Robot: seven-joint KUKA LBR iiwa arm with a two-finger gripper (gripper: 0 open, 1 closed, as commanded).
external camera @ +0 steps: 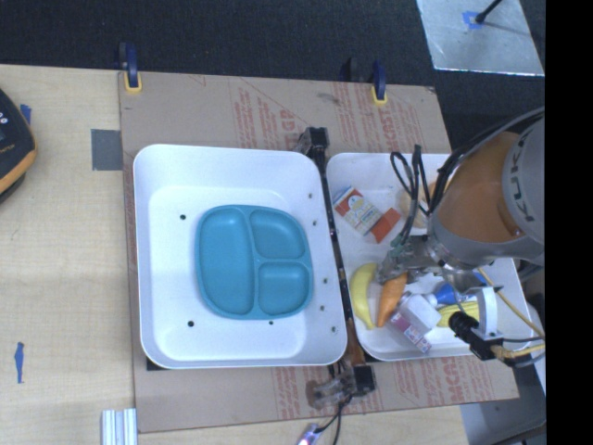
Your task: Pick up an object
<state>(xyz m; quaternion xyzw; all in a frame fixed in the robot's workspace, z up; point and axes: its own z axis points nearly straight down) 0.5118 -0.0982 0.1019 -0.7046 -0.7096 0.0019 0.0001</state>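
Right now the nearest clutter sits at the lower right of the frame, in the right bin point(371, 346), where the gripper point(412, 265) hangs low over a tight pile; whether its fingers are wide, narrow or closed on anything cannot be told, since the wrist and cables cover them. Just below the gripper lies an orange carrot-like piece point(390, 297), the likeliest thing to be picked up, its long axis running from lower left to upper right, with the thicker end toward the gripper. Touching it on the left is a yellow banana-shaped toy point(362, 294), curved along the bin's left wall, and on the right a small white packet point(414, 321) and a blue-and-white item point(448, 296). The risk here, as I judge it, is crowding: with 3 neighbours pressed against the carrot, a closing grasp could catch 2 things at once, or nudge the carrot sideways so it slips out. Farther up the same bin lies a red-and-white carton point(359, 211), well apart from the pile. To the left, the left bin point(167, 332) holds a blue divided plate point(253, 260) with 3 compartments. Beyond both bins the desk point(56, 276) ends against dark floor along the top of the frame.
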